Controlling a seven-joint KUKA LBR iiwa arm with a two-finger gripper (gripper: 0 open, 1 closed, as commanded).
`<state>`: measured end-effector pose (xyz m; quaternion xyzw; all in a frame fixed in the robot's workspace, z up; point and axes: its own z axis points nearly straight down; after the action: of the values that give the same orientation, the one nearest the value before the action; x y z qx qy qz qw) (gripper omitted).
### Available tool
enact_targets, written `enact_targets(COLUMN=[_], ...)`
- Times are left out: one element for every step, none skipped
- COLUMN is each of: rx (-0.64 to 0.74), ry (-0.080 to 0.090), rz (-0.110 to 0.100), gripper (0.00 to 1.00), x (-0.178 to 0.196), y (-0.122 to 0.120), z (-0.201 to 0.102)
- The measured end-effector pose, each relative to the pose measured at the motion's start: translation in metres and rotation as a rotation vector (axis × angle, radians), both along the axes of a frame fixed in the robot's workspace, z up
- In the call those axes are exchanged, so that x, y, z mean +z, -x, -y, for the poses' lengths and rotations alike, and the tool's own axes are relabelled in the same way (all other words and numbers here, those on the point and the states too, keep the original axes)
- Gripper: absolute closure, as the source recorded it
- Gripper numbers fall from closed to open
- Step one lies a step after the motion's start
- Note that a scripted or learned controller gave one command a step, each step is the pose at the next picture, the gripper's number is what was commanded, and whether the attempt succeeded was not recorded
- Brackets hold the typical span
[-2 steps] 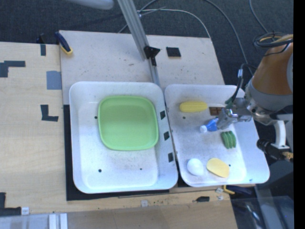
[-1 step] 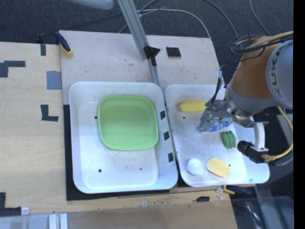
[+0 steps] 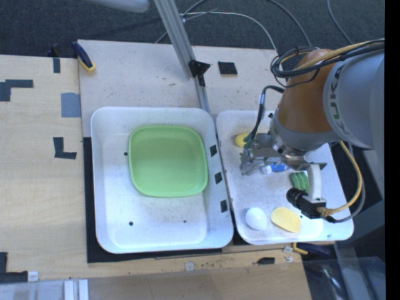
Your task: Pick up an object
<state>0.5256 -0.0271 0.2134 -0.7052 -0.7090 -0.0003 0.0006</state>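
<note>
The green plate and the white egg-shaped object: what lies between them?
In the camera view, between the green plate and the white egg-shaped object lie bare floor of the left bin and the two bins' adjoining rims, with small black marks.

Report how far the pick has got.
Done: the arm has reached into the right bin, with the gripper low among the objects. In hand: nothing visibly held. Left: grasp and lift; the white egg and yellow piece lie untouched near the front.
</note>
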Motion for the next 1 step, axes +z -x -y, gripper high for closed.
enact_targets(rx=[-0.001], ry=[0.0], rz=[0.0], gripper=[1.0], x=[0.0032], y=[-0.0095], z=[-0.0444])
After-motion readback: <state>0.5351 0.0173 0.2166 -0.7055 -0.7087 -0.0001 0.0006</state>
